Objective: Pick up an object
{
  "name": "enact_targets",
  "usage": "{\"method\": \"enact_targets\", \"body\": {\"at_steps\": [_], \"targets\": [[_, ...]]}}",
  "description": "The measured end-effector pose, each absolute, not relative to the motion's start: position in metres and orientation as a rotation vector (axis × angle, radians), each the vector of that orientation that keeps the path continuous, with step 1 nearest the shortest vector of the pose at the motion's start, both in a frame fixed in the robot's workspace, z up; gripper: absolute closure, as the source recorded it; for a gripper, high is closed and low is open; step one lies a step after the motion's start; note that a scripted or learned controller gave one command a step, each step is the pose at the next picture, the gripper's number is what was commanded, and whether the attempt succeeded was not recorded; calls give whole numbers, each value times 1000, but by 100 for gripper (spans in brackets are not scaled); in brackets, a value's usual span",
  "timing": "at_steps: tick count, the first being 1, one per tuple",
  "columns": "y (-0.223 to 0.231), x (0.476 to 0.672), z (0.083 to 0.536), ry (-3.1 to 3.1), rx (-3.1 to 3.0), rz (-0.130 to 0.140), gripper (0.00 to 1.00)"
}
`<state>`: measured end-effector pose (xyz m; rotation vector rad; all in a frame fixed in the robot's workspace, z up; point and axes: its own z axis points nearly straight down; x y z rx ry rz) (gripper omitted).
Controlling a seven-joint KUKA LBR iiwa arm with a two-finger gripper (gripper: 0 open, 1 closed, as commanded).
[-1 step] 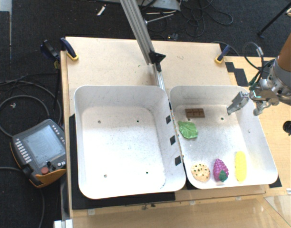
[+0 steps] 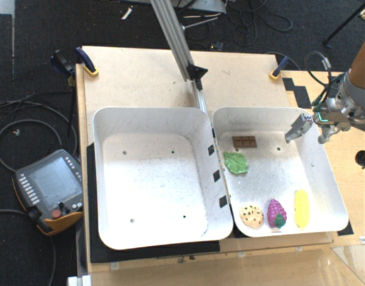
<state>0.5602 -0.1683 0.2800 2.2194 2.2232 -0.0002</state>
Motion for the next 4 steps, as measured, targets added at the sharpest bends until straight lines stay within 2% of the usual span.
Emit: {"method": "enact_targets", "body": {"at_steps": [3,4], "targets": [[-142,555,131,2225,2226,-5,0],[-143,557,144,2220,2221,1,100]]}}
